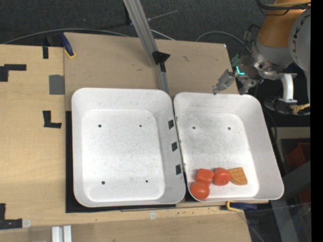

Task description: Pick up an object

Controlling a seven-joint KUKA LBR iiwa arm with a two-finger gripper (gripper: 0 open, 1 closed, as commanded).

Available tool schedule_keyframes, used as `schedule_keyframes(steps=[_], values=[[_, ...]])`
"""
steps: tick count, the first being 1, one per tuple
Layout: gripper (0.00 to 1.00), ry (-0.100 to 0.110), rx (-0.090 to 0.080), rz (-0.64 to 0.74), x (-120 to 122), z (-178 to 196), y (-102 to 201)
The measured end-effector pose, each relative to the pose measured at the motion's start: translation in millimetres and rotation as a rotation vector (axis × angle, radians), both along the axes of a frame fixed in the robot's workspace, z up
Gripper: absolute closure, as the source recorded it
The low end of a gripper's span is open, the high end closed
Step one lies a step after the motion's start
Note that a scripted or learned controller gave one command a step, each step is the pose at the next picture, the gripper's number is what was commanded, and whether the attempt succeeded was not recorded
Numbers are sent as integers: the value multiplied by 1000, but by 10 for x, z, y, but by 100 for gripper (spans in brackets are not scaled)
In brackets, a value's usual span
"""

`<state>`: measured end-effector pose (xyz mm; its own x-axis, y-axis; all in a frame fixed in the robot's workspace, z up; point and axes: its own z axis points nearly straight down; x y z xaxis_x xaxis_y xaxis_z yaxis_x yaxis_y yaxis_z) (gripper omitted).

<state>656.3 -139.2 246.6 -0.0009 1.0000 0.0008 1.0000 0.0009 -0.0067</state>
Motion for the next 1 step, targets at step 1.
schedule_keyframes(steps=[1], values=[[0, -5, -2, 2, 9, 34, -1]])
